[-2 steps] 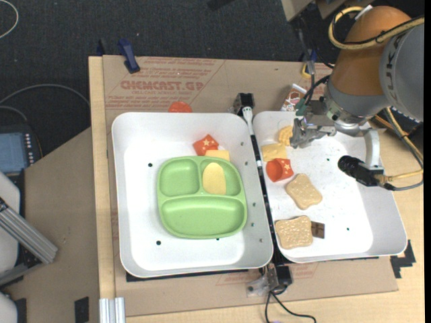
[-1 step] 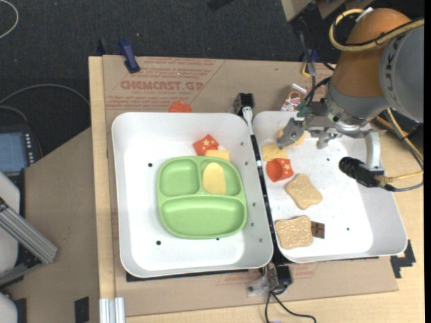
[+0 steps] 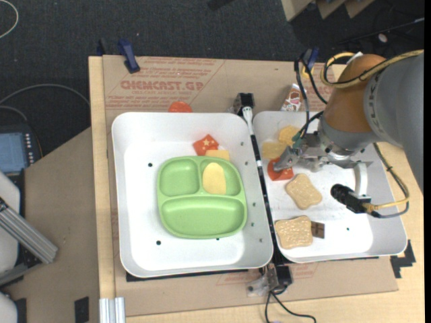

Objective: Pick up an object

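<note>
Camera view: grey arm with orange band (image 3: 350, 99) reaches in over the right white bin (image 3: 384, 241). Gripper (image 3: 288, 159) sits low near that bin's left wall, at a small red flat piece (image 3: 279, 171). Whether the gripper is open or closed cannot be told; the wrist body hides it.

Right bin contents: pale yellow pieces (image 3: 281, 140) near the far left corner, just beyond the gripper; a tan cracker-like slab (image 3: 303, 192) near the bin's middle, just beside the red piece; a second tan textured square (image 3: 293, 231) by the near left corner, with a small brown block (image 3: 318, 230) touching its right side.

Left white bin (image 3: 135, 180): green divided plastic tray (image 3: 201, 210) at centre, a yellow oval piece (image 3: 214, 178) in its far right compartment; a red block with a star (image 3: 206, 144) just beyond the tray's far edge.

Judgement: the step in hand looks like the descent onto a target, most likely the red piece. Nothing visibly lifted. Next move calls for closing on the piece and a straight lift clear of the bin wall and the neighbouring cracker slab.
</note>
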`<control>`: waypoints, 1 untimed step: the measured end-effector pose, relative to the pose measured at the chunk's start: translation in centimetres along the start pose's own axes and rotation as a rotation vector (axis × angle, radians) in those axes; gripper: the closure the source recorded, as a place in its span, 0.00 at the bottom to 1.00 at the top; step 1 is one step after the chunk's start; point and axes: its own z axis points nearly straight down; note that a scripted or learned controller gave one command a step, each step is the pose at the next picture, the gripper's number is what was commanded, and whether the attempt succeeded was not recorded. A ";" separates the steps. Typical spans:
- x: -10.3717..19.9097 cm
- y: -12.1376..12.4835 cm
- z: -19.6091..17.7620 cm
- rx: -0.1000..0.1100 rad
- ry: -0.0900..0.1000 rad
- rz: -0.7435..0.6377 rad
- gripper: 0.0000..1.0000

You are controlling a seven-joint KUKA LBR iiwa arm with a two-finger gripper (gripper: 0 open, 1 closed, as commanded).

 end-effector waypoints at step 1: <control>-0.3 6.3 -0.5 0.011 0.000 -0.002 0.00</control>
